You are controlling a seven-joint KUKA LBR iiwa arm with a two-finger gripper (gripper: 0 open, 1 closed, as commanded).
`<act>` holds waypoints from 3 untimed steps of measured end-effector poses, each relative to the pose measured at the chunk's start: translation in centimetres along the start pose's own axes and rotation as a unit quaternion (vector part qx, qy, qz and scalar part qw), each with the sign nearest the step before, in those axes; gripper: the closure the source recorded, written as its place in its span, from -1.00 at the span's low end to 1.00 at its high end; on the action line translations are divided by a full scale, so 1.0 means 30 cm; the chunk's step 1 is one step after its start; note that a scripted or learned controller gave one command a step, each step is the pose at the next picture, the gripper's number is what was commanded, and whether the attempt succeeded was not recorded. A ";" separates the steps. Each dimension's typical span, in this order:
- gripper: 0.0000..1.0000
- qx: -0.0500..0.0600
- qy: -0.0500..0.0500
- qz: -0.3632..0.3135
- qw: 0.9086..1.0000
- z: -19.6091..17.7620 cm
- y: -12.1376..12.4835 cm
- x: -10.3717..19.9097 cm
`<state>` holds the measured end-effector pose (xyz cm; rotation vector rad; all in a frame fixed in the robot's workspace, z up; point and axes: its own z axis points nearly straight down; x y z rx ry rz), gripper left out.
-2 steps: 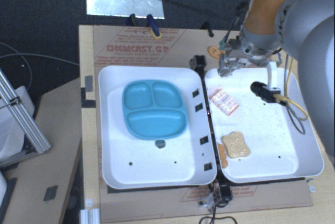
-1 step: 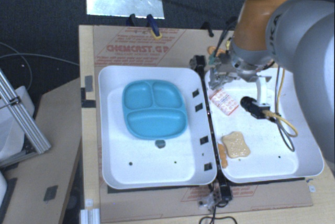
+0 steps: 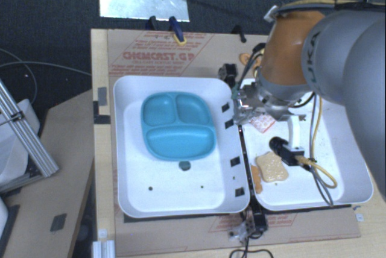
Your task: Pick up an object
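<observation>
Seemingly I am at the approach step; the tool hangs over the right bin, beside a red-and-white packet; apart or together, I cannot tell. Next I need a centred descent. I count one packet, one toast piece, one orange stick; the left bin has one blue plate, one dark lump.

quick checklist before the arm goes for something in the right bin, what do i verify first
1. Pickable things in the right bin: ok; toast slice, orange stick and red-and-white packet lie there.
2. Gripper above a target: not ok; it sits at the bins' shared wall, beside the packet.
3. Gripper free of any load: cannot tell; the wrist hides it.
4. Toast slice clear of neighbours: not ok; the orange stick lies close along its left edge.
5. Blue divided plate in the left bin out of the arm's way: ok.
</observation>
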<state>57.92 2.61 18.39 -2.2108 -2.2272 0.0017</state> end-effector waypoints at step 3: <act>-1.00 -0.002 -0.001 0.003 1.000 -0.214 -0.063 -0.128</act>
